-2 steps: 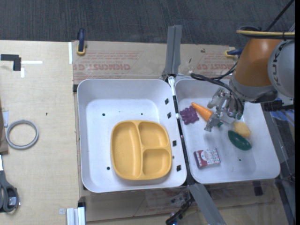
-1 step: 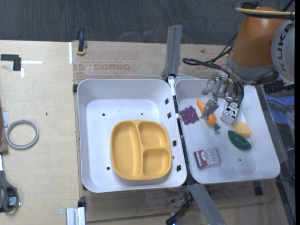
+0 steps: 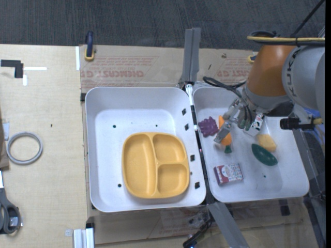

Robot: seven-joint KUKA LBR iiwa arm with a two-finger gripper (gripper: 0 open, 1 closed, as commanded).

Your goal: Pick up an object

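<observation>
The right bin (image 3: 289,187) holds several small things. There is a purple grape bunch (image 3: 208,126), a small orange piece (image 3: 227,149), a red and white box (image 3: 228,173), a dark green oval (image 3: 264,155) and a yellow lump (image 3: 267,141). My gripper (image 3: 227,130) reaches down from the right into the upper middle of this bin. It sits just right of the grapes and directly above the orange piece. Another bit of orange (image 3: 221,121) shows beside the gripper body. Nothing visibly hangs from the gripper.
A yellow divided plate (image 3: 155,165) lies in the left bin (image 3: 103,118). On the wooden bench at left are a grey tape ring (image 3: 23,148) and scissors (image 3: 8,218). A grey bar (image 3: 191,56) stands behind the bins' shared wall.
</observation>
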